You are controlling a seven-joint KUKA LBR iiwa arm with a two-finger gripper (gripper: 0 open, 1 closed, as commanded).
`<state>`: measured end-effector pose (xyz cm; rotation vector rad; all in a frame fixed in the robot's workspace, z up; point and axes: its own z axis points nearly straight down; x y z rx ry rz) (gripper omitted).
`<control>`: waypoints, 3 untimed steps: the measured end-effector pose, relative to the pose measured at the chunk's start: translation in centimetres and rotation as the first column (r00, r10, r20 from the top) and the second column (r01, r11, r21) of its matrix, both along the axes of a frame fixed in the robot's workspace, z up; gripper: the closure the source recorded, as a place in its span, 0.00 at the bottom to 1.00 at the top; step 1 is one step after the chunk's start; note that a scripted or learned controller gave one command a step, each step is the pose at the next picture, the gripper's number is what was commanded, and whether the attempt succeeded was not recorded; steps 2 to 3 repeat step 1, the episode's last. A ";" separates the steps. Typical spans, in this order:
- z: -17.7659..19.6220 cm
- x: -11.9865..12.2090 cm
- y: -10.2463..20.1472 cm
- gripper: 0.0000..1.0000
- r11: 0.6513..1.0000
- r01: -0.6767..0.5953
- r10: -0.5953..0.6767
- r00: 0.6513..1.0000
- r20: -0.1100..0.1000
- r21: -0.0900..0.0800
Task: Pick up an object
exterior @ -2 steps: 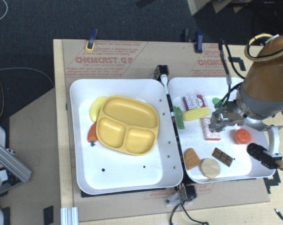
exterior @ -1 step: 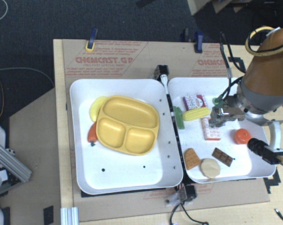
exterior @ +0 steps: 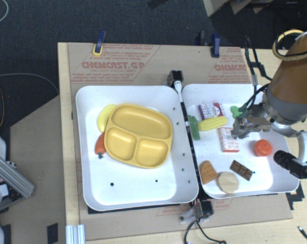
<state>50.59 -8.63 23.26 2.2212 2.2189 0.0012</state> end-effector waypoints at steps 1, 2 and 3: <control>-0.4 0.7 1.4 1.00 1.000 -0.003 0.003 1.000 0.000 0.000; -0.4 0.7 1.4 1.00 1.000 -0.003 0.003 1.000 0.000 0.000; -0.4 0.7 1.4 1.00 1.000 -0.003 0.003 1.000 0.000 0.000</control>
